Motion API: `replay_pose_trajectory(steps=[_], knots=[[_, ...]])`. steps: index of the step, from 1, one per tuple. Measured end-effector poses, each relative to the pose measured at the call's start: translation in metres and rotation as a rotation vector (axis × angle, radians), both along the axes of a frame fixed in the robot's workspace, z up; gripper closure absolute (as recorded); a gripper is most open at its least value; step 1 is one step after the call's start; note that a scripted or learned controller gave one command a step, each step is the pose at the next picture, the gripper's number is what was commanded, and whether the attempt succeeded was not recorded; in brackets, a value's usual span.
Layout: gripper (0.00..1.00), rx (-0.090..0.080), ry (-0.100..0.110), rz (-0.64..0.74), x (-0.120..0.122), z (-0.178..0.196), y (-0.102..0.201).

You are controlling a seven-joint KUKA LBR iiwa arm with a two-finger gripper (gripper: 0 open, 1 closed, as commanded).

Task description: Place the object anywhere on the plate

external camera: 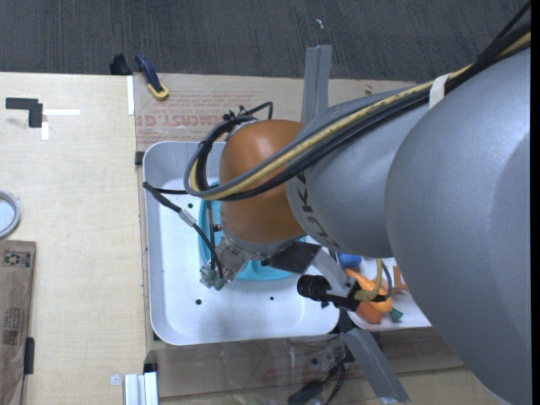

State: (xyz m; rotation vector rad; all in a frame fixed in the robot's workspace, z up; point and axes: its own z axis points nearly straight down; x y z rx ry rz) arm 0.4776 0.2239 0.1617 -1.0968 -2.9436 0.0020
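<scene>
Closest and largest, the grey arm [439, 192] sweeps in from the right, yellow and black cables running along it; its orange band [257, 180] bulges over the left white bin [169, 310]; below the band, the gripper [215, 275] points down at the bin floor, just at the edge of a light blue plate [251, 268]; wrist and wires mask the gripper, so I cannot tell whether it is spread, closed or pinching anything; most of the plate lies hidden beneath the wrist, a curved sliver showing.

Just right of the plate, past a black cylinder on the arm, lies the orange object [371, 289]; it is bright orange and lumpy, with a small green piece [395, 315] beside it, its shape partly hidden by the arm; it sits apart from the plate.

Farther out on the pale bench [67, 167] are a tape roll [5, 214] and a brown bag [17, 302] at the left edge; a blue and yellow clamp [152, 78] lies at the far edge, before dark carpet.
</scene>
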Motion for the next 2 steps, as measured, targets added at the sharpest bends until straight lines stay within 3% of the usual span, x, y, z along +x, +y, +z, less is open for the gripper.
replay_pose_trajectory(steps=[2], knots=[[1.00, 0.000, -0.001, 0.307, 0.001, 0.039, 0.005]])
